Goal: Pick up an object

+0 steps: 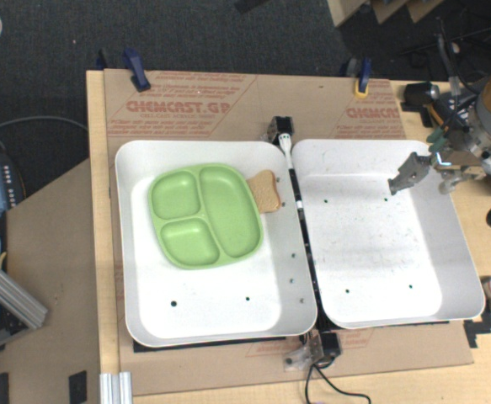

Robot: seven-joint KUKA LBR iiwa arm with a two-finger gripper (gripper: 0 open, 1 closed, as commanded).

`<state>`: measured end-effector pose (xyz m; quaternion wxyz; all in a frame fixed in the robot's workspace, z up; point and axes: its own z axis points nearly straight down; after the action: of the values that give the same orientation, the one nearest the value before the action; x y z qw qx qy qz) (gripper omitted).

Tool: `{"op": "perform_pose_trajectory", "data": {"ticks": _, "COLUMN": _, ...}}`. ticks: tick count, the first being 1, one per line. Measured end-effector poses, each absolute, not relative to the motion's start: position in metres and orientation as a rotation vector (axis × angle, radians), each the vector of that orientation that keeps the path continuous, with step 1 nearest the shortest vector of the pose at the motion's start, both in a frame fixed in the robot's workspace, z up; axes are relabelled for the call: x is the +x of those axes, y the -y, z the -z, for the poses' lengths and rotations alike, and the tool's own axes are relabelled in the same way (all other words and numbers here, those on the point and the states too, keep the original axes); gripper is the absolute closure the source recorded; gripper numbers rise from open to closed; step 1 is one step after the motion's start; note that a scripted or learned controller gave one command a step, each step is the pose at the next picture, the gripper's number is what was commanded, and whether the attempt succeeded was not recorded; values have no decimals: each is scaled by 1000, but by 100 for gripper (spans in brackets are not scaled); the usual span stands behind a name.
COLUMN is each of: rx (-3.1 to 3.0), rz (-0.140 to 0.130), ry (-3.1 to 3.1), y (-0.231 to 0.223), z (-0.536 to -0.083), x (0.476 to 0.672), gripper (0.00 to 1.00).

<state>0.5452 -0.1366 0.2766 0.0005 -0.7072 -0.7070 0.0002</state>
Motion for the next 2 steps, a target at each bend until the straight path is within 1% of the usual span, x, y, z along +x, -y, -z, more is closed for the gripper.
{"op": "perform_pose_trajectory", "data": {"ticks": 1, "rx": -2221, "rz": 17, "ry": 2237, "y": 82, "z": -399, "x": 533, "gripper": 0}}
{"op": "perform_pose_trajectory", "data": {"ticks": 2, "rx": -2219, "rz": 13, "ry": 2233, "y": 38, "z": -464, "x": 478, "gripper": 0}}
